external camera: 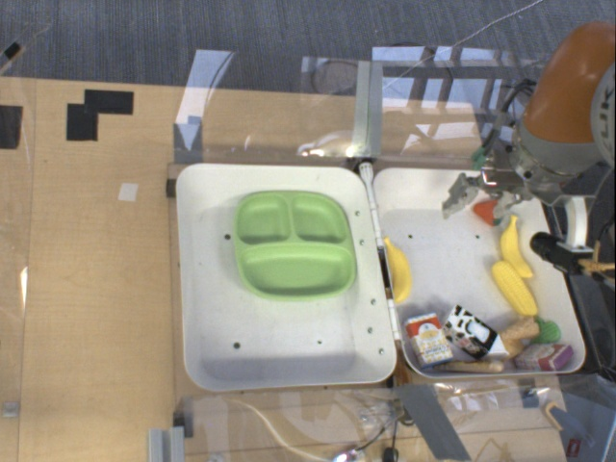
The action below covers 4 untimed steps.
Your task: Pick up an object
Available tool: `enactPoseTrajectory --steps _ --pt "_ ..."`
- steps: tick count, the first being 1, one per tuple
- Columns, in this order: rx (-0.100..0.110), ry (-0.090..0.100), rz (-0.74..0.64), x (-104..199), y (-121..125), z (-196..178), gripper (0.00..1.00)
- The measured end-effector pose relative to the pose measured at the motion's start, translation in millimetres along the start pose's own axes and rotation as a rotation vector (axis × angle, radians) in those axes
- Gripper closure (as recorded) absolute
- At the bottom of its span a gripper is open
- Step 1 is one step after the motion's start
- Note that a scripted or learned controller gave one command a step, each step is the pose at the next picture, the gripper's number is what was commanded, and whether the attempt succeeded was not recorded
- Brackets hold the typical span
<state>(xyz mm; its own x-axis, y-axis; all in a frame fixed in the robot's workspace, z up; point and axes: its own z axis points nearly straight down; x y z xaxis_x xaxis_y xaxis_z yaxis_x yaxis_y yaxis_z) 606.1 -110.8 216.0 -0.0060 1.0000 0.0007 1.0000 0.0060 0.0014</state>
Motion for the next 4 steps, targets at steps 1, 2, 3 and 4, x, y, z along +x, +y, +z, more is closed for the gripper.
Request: enactPoseTrajectory --steps 1,2,3,4 --pt "-0.003 -0.002 0.093 -32.2 -1.4 -84.7 0.0" --pt "0.001 0.0 0.34 -19.2 23.3 12.2 0.0" --pt "0.002 -0.001 0.568 -83.4 -22.8 87.9 0.0" --pt "-0.001 0.0 0.516 -83.3 -49.6 123.8 0.0"
